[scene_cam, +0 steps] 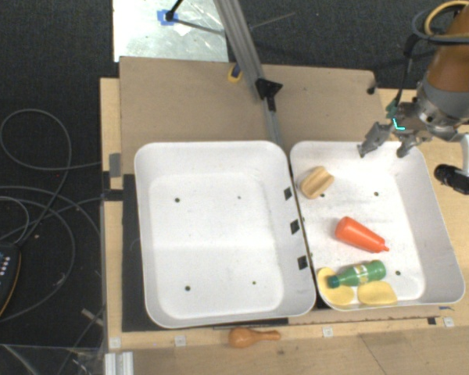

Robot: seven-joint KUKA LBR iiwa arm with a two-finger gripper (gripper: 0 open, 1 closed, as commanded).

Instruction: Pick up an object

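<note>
My gripper [387, 143] hangs over the far edge of the right bin [434, 209], its two fingers spread apart with nothing between them. In that bin lie a tan bread-like block [316, 181] near the left wall, an orange carrot [359, 234] in the middle, and a green bottle [359, 273] toward the front. The bottle rests over two yellow pieces [377, 293] in the front left corner. All these objects sit well below and left of the gripper.
The left bin [211, 233] stands beside the right one. A small orange-brown object [253, 336] lies on the bench in front of the bins. A slanted metal pole [242, 37] crosses the back of the bench. Cables and a pendant lie on the floor at left.
</note>
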